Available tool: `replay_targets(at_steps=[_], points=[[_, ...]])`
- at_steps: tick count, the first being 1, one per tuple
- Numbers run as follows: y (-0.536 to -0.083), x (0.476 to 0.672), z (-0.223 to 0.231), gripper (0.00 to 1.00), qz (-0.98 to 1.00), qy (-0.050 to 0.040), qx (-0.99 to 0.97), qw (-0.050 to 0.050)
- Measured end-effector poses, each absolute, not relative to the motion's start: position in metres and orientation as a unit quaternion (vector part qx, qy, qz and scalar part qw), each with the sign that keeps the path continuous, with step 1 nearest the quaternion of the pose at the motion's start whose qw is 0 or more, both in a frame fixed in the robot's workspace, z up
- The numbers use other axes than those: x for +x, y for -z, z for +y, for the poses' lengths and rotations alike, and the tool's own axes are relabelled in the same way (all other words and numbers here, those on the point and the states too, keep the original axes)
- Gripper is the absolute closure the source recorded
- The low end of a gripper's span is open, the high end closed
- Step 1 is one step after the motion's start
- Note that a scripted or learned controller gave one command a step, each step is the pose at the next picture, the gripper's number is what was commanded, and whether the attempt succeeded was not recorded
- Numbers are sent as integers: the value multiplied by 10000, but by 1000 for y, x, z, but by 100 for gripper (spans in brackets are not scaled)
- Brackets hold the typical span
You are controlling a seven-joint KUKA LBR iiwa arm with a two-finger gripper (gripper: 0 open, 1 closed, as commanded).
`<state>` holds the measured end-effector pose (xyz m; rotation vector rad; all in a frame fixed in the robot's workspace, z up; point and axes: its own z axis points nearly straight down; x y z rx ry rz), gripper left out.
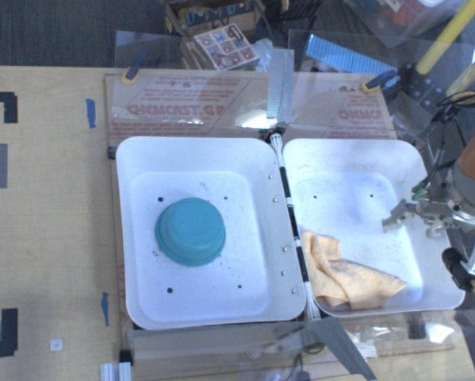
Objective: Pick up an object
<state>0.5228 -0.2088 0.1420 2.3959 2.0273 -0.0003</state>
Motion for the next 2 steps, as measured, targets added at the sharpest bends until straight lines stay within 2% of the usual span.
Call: replay_targets(at_steps=[1,2], points=[[-88,490,-148,0,6601,-15,7511,32],[-89,482,-103,0,7380,-28,6748,48]])
